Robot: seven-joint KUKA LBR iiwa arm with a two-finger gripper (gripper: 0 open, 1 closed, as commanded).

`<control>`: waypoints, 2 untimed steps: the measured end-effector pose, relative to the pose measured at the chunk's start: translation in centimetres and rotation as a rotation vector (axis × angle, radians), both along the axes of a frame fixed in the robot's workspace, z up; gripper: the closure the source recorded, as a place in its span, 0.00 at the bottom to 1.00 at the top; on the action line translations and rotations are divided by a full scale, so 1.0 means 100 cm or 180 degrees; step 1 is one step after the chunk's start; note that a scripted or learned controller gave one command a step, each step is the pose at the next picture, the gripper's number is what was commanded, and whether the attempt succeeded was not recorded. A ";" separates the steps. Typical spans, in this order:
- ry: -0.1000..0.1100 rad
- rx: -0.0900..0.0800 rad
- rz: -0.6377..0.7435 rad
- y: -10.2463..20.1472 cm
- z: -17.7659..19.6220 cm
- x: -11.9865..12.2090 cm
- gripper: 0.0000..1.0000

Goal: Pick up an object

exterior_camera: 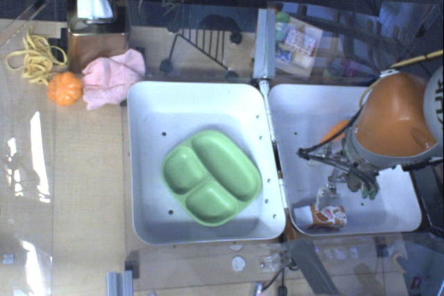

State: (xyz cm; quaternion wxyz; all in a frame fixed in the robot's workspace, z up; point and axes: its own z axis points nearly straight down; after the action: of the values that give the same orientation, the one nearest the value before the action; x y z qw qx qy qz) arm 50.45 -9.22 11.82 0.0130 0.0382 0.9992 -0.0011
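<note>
At lower right, the gripper (331, 185) hangs just above the small orange-labelled packet (326, 216) in the right bin (298, 114)'s near corner, its opening unclear, so the bin wall may block a grasp.

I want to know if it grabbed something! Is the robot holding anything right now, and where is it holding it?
It cannot be told. The tool hangs just above a small orange and white packet in the right bin, but nothing is seen gripped.

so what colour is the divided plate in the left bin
Light green, plain with no pattern; the divided plate shows clearly in the camera view.
</note>
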 end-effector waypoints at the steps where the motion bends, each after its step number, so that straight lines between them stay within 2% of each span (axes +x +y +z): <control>1: 0.0046 0.0018 -0.0471 -0.017 -0.031 0.086 0.00; 2: 0.0035 0.0011 -0.0496 -0.054 0.144 0.011 0.00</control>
State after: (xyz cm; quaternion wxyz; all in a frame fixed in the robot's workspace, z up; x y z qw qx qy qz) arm 51.54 -14.67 26.24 0.0074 0.1158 0.9932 -0.0007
